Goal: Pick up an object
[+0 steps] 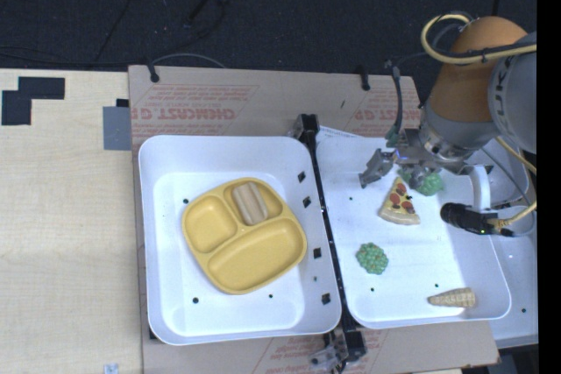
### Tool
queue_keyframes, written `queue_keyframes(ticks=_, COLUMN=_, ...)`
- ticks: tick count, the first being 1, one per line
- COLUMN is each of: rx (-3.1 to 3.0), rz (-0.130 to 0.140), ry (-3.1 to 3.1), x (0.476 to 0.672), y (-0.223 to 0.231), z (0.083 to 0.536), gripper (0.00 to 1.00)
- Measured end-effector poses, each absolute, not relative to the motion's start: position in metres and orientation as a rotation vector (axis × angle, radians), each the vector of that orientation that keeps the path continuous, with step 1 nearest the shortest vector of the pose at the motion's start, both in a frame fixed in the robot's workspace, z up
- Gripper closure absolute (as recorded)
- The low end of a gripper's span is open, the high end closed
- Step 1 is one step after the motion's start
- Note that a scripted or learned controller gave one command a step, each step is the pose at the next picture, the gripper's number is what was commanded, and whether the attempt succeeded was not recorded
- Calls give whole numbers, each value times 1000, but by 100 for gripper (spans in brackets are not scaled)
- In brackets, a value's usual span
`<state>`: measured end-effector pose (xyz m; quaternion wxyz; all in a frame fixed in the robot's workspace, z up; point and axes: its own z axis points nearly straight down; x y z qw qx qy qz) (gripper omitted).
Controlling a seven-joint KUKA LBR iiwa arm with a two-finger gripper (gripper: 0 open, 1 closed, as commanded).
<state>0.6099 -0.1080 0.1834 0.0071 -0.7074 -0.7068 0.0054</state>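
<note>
The left bin point(166, 188) holds a glossy yellow three-compartment tray point(244, 235) with a tan bun-like piece point(252, 203) in its upper compartment. Right of the tray, in the right bin point(491, 293), lie a knobbly green cluster point(372, 257), a flat pizza-slice wedge point(401, 204) and a pale ridged cone point(452, 299) near the front rim. The gripper point(396, 162) hovers just above the wedge, fingers spread, gripping nothing; bare white floor surrounds the cluster.
</note>
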Motion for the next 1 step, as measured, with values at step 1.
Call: queue_keyframes(ticks=1, rx=-2218, rz=3, ry=-2220, x=613, y=-108, z=192, gripper=0)
